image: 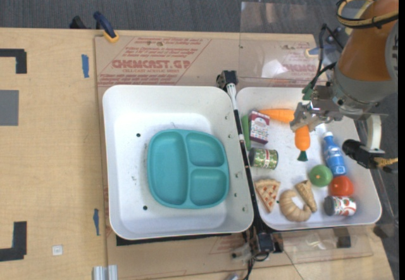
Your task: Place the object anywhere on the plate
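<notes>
Arm (370,38) reaches in from the right over the right bin (373,209), as I see it, wrist bent down. Its gripper (307,119) pinches a carrot (302,140), orange with a green tip hanging downward. I see the teal plate (188,168) lying in the left bin (120,146), well apart.

Red print reading "CHEMCAST" with further letters too blurred to make out runs across the clear protective sheet (158,57) at twelve o'clock above the left bin (120,146), while labels on the small carton (259,128) and cans are too small to read
</notes>
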